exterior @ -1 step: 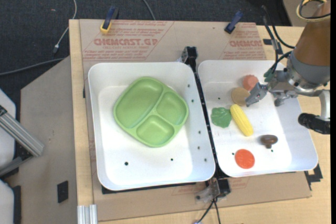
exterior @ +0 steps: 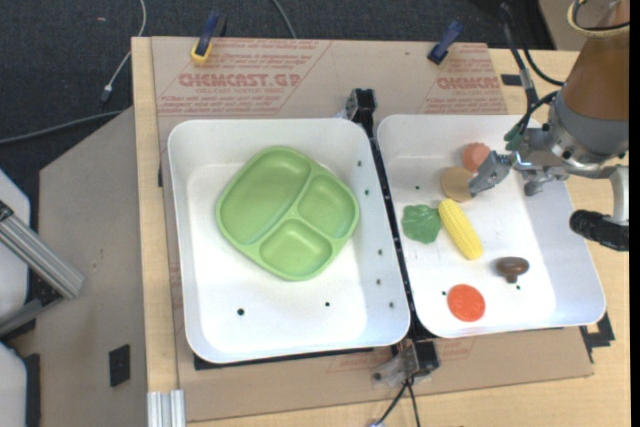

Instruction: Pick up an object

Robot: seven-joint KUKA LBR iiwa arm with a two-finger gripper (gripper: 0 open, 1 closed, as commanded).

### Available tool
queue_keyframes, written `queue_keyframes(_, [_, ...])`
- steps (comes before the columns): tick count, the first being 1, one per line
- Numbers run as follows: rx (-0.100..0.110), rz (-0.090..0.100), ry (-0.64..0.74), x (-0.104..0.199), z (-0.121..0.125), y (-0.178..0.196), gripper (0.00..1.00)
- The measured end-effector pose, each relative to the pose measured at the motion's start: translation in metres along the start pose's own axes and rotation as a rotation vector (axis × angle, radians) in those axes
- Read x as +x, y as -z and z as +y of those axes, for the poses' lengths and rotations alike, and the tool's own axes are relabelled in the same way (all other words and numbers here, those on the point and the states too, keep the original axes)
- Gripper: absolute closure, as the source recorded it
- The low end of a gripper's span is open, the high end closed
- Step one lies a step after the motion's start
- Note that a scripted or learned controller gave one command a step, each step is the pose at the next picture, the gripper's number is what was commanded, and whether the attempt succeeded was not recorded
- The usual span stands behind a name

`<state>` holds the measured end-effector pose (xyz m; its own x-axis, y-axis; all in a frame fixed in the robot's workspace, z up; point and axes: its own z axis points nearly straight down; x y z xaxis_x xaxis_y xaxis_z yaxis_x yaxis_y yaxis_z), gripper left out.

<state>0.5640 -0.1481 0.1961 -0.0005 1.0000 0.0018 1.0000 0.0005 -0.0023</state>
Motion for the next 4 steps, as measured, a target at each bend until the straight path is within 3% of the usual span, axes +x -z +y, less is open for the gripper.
queue_keyframes(2, [0.005,0.001,-0.001,-0.004,-0.001,-0.104,0.0])
queue_keyframes(3, [0.003,0.001,-0.001,-0.004,-0.002,-0.112,0.0])
queue_keyframes(4, [0.0,0.0,-0.001,-0.004,-0.001,-0.1,1.0])
